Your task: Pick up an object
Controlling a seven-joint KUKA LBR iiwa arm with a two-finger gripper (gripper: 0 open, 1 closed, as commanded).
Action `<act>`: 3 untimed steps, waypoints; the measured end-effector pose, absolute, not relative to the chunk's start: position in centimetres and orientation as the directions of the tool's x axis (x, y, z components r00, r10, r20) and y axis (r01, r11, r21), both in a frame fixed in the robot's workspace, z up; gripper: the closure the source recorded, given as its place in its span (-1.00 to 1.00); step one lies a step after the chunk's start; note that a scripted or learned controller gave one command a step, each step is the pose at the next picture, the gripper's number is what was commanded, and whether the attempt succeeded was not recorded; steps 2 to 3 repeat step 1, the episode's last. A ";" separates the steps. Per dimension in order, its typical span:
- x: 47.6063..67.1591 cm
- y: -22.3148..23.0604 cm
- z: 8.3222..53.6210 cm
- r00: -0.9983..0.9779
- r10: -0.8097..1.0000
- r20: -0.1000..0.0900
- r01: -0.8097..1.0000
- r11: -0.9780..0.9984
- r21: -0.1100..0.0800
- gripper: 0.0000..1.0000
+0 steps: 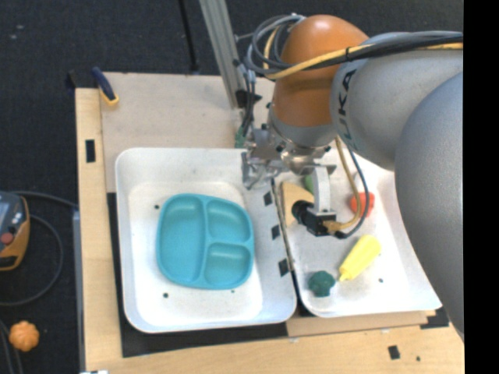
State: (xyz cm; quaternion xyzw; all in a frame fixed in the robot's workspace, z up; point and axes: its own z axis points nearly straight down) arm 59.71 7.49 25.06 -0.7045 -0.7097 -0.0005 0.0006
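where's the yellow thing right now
In the camera view, the yellow object lies in the right bin, toward its front, just right of the small dark green object and below the orange piece.

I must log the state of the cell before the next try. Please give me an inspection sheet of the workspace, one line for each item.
Surface: bench bearing two white bins, left bin and right bin.
Job's things: teal divided plate in left bin; yellow object, dark green object, orange object in right bin.
Clutter: blue-and-yellow clamp at bench corner.
Grippers: gripper low over right bin's left part, beside the divider; nothing seen held.
Cables: bundle on wrist; black cable on floor.
Surroundings: orange ball on floor.
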 end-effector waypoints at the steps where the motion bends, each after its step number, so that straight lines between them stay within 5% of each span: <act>1: 59.7 7.2 25.1 -0.003 1.000 0.000 1.000 0.003 0.000 -1.00; 3: 59.7 7.2 25.1 -0.003 1.000 0.000 1.000 0.003 0.000 -1.00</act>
